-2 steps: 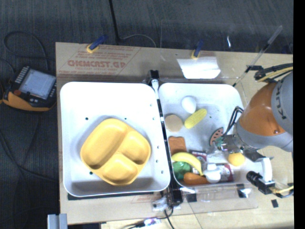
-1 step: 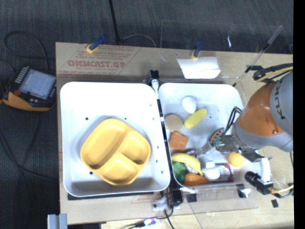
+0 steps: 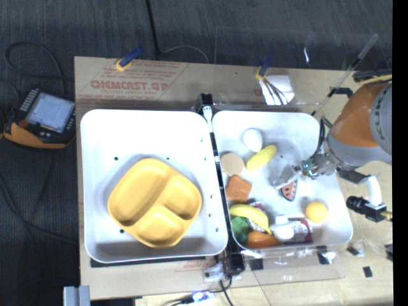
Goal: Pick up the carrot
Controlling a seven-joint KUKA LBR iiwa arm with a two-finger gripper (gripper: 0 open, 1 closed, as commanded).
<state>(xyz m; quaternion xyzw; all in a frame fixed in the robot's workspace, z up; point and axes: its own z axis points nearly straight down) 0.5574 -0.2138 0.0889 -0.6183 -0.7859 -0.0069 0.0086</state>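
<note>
The carrot (image 3: 260, 239) is an orange piece lying at the front edge of the right bin (image 3: 331, 234), beside a green leafy item (image 3: 238, 225) and under a banana (image 3: 249, 215). My gripper (image 3: 294, 174) hangs in the middle of the right bin, well behind and to the right of the carrot. It sits just above a red watermelon slice (image 3: 290, 190). Nothing can be seen held in it.
The right bin also holds a white egg (image 3: 252, 138), a yellow corn-like piece (image 3: 261, 157), a tan disc (image 3: 233, 164), an orange block (image 3: 239, 187), a yellow ball (image 3: 316, 211) and a red-and-white can (image 3: 294, 230). A yellow divided dish (image 3: 155, 200) fills the left bin (image 3: 102, 132).
</note>
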